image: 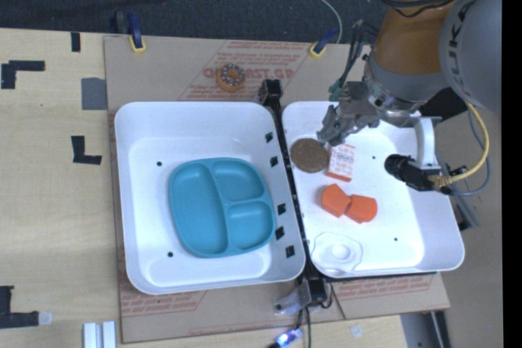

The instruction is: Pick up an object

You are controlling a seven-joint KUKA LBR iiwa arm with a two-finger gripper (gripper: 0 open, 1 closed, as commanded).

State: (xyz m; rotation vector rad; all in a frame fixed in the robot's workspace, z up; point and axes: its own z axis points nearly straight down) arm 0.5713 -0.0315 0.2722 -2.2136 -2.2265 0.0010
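hand [336, 134] low in right bin [424, 244] — over brown disc [308, 155], red-white packet [342, 162]

The brown cardboard sheet [245, 65] under the two bins carries red printing along its far edge and again along its near edge, but the letters are too small and blurred to read. The small white packet [342, 162] in the right bin [424, 253], near the bin's far-left corner, has red marks on it that look like print; no word can be read there either. No number or brand is legible.
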